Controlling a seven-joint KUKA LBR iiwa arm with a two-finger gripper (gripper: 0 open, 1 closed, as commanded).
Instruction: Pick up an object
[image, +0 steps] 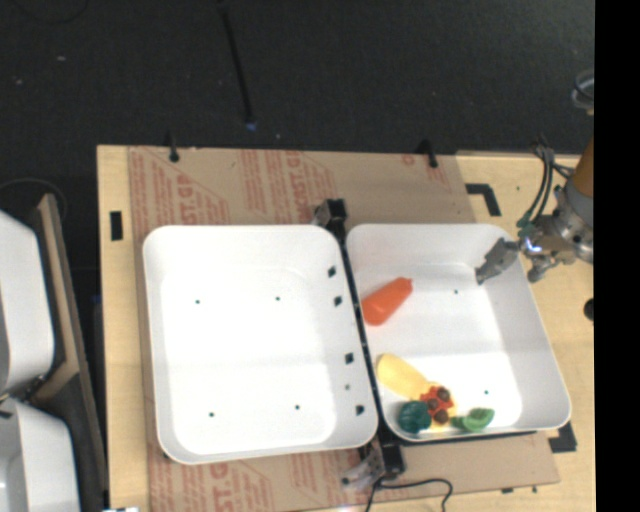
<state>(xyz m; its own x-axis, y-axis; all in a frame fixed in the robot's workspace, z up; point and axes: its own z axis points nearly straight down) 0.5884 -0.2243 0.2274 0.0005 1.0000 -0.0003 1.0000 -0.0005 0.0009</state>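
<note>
Hovering over the right bin's (520, 300) far right rim, the claw (510, 257) hangs with fingers apart, holding nothing. The carrot (386, 300) lies alone near the bin's left wall; probably light, stiff, slick plastic, best pinched across its thick middle.

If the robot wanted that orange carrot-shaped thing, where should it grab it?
Probably across the middle of the orange piece, coming straight down from above. It lies flat and alone on the right bin's floor, slanting from lower left to upper right, so jaws set across its narrow width would have free space on both sides.
</note>
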